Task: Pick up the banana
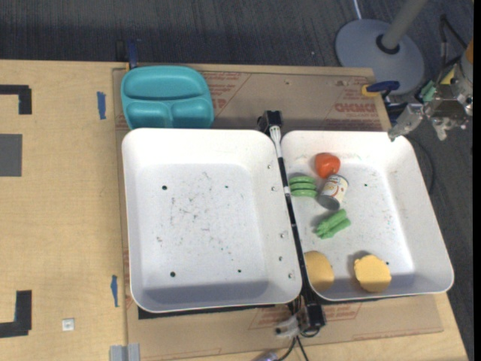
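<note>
The gripper (406, 121) sits at the upper right of the frame, just off the top right corner of the right bin (421, 224). The hardware behind it is cut off by the frame edge. It is small and cluttered with cables, so I cannot tell whether it is open or closed, and nothing can be seen in its grasp.

No clear banana shape stands out. Two yellow things lie along the bottom wall of the right bin: a rounded yellow piece (319, 268) near the lower left corner and a blockier yellow piece (372, 273) to its right, apart from it. Either could be the banana, as their outlines are too blunt to say.

Higher in the same bin, a red-orange ball (326, 164), a small tin (333, 190) and a green ridged piece (302, 186) cluster closely, with a second green piece (331, 223) just below them.

The left bin (143, 201) shows faint scuff marks. A teal tray (167, 96) sits above it, its near edge hidden behind the bin's rim.
</note>
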